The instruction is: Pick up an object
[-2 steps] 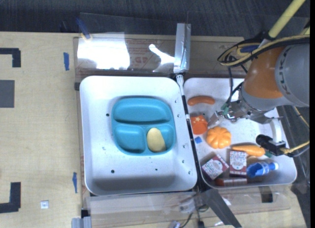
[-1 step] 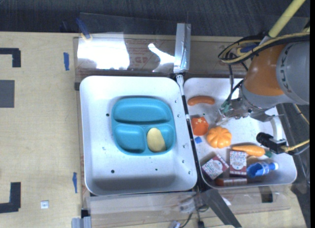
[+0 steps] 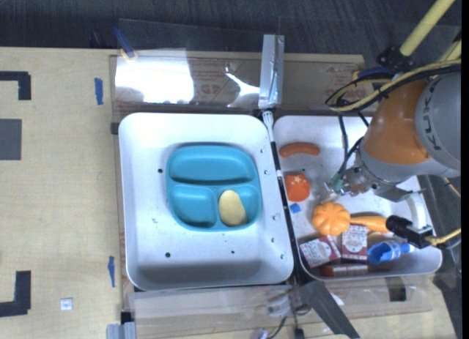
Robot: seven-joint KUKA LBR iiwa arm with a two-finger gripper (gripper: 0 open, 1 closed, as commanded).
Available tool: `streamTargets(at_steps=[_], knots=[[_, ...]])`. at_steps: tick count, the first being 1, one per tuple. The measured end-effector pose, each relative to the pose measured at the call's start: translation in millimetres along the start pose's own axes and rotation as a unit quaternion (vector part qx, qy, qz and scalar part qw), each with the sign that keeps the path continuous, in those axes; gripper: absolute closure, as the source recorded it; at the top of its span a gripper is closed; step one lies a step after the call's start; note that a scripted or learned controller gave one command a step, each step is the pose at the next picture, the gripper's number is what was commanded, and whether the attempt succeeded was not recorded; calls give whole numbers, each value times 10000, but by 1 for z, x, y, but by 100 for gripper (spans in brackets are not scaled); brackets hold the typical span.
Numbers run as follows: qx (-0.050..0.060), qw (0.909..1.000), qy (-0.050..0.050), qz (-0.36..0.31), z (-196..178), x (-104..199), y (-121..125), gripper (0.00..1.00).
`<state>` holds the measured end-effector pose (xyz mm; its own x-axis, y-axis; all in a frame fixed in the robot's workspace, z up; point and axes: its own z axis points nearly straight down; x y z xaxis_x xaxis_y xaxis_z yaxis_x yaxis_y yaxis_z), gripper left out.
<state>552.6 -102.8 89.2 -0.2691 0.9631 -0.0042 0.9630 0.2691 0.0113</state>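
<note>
Now two white bins sit side by side on the tabletop. The left bin holds a blue tray with three parts. A yellow lemon lies in the tray's near right part.

The right bin holds many small things. A sausage lies at the far side. Nearer, by the left wall, sits a red tomato. A little orange pumpkin sits near the middle, and an orange carrot lies just to its right, touching it. At the near side lie some flat packets and a blue bottle.

The grey and orange arm reaches in from the right, over the right bin. The hand hangs low, just above and to the far right of the pumpkin. I cannot tell how wide the hand is, and nothing shows in its grip.
</note>
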Motion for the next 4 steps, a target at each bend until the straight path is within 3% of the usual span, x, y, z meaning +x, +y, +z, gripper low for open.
streamTargets(at_steps=[1,2,3,4], knots=[[21,10000,0,-32,-62,-27,-14,100],[48,10000,17,-37,-59,-26,-15,0],[26,9837,11,-1799,-92,-30,-7,0],[9,9856,2,-1691,1,1,-31,0]])
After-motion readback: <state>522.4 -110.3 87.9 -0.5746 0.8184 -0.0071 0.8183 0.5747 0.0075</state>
